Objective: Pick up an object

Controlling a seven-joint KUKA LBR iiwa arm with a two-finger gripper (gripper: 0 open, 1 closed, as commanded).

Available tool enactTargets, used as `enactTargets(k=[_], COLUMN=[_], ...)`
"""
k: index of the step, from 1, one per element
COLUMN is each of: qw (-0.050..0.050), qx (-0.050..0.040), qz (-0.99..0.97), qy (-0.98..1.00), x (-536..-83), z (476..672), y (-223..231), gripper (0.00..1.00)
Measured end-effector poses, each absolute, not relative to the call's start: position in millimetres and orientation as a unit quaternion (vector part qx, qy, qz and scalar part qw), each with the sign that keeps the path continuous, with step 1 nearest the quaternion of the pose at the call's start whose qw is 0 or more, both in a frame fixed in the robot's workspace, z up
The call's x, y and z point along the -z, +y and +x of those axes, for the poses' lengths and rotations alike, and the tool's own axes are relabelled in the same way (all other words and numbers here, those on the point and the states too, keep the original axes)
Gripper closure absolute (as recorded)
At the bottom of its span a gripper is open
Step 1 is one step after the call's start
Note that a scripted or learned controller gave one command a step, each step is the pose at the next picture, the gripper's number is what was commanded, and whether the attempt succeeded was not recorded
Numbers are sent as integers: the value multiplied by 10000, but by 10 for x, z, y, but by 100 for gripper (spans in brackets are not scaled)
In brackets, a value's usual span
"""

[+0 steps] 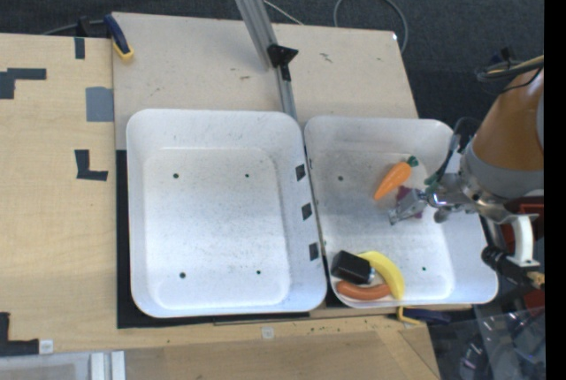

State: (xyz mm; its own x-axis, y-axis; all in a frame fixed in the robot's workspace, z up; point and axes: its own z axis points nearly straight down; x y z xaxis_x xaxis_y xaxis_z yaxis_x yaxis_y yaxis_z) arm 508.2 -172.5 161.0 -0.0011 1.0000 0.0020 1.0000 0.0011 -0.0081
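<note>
Dark carpet surrounds a pale wooden bench (53, 219) bearing two shallow white bins side by side. We see nothing in the left bin (217, 210). In the right bin (354, 148) a toy carrot (392, 180) lies near the middle, tilted, its green top toward the far right. At the near edge a banana (387, 271), a black block (350, 267) and a red sausage (363, 290) huddle together, touching. Our arm (508, 148) reaches in from the right, and its gripper (409, 210) sits low, just beside the carrot's near side. We cannot tell how the gripper is set, and nothing shows in its grasp. We judge this the approach step; next, the gripper needs to line up over the carrot and close on it
</note>
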Motion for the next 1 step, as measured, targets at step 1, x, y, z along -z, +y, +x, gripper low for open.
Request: enactTargets(k=[1], qw=[31], qx=[-18], qz=[-7067], qy=[-7075], x=[-1115], z=[5057], y=[-1620], gripper=[0])
